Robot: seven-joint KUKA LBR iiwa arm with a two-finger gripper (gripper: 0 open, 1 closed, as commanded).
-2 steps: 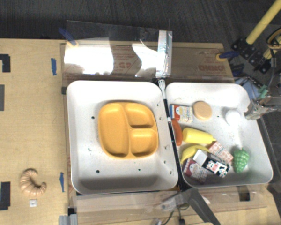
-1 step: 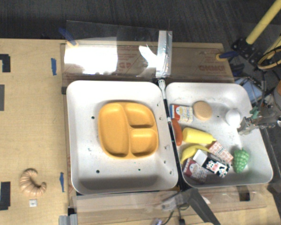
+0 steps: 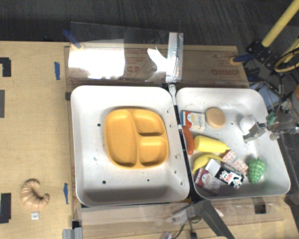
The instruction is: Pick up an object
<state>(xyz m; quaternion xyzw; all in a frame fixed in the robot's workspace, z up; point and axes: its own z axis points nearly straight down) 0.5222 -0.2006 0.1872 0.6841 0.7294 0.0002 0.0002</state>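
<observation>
Pincer (image 3: pixel 259 130): at right bin's (image 3: pixel 276 183) right wall, finger state cannot be told, nothing seen between fingers. Pickable items: white ball (image 3: pixel 246 122) just beside it; tan disc (image 3: pixel 215 117), bananas (image 3: pixel 209 152), green fruit (image 3: pixel 256 170), cartons (image 3: pixel 220 175) crowded below. Risk, judged: close wall fouls descent; round ball rolls away; packed neighbours get nudged. Left bin: yellow tray (image 3: pixel 136 136).
</observation>
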